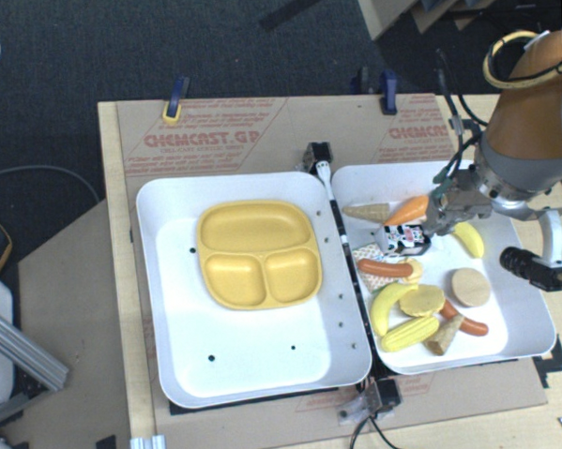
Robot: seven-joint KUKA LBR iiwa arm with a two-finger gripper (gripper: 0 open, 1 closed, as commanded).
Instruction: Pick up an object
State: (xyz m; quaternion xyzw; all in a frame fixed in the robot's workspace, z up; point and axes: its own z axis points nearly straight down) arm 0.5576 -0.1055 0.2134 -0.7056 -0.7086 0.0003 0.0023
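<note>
Knobbly yellow corn cob (pixel 410 332) in the right bin (pixel 522 342); end effector (pixel 442 216) grip state unclear.

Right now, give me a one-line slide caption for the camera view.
Gripper low over toy food in the right bin, beside the carrot; yellow divided tray in the left bin.

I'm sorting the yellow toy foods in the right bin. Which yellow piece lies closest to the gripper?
The small yellow piece at the bin's right side, just below the gripper. The banana and corn cob lie farther down, toward the bin's front edge.
</note>
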